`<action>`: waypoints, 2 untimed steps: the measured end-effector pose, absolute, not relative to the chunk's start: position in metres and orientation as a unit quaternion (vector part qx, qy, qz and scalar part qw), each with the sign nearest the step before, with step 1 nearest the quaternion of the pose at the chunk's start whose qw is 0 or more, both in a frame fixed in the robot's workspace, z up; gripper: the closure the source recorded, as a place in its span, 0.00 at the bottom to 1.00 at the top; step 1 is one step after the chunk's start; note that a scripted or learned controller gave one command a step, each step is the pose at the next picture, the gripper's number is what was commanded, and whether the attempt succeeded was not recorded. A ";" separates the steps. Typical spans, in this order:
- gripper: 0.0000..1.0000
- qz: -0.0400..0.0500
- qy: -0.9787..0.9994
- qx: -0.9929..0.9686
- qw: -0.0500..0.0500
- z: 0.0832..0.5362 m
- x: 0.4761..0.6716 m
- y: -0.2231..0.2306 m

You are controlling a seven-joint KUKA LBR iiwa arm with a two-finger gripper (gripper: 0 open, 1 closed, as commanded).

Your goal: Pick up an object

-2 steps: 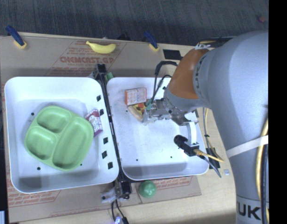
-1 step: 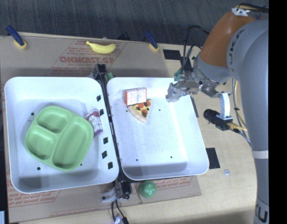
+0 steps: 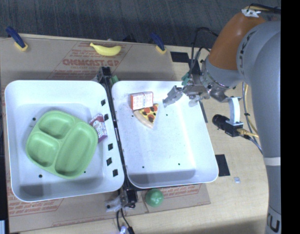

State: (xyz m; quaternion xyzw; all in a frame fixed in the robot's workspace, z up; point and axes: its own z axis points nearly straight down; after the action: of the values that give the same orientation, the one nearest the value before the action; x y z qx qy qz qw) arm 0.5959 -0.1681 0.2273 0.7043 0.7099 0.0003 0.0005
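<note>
In the right bin (image 3: 189, 165), near its back left, a small red and white box (image 3: 141, 100) lies with a pizza-slice toy (image 3: 148, 115) touching its front edge. My gripper (image 3: 182, 100) hangs over the back of this bin, to the right of the box and apart from it. Its fingers (image 3: 170, 97) are spread, open, with nothing between them. The grey arm with its orange band (image 3: 233, 38) comes in from the right.
The left bin (image 3: 18, 179) holds a green divided plate (image 3: 61, 143) and a small dark red packet (image 3: 98, 126) by its right wall. A yellow banana (image 3: 106, 48) lies on the cardboard behind the bins. A green ball (image 3: 153, 197) sits in front of them.
</note>
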 end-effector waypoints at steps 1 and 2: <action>0.00 -0.001 0.709 0.705 -0.002 0.091 0.529 -0.155; 0.00 -0.001 0.710 0.704 -0.001 0.092 0.584 -0.094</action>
State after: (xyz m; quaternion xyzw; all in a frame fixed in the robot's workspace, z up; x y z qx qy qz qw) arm 0.5840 -0.0945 0.0918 0.7043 0.7099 -0.0005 -0.0012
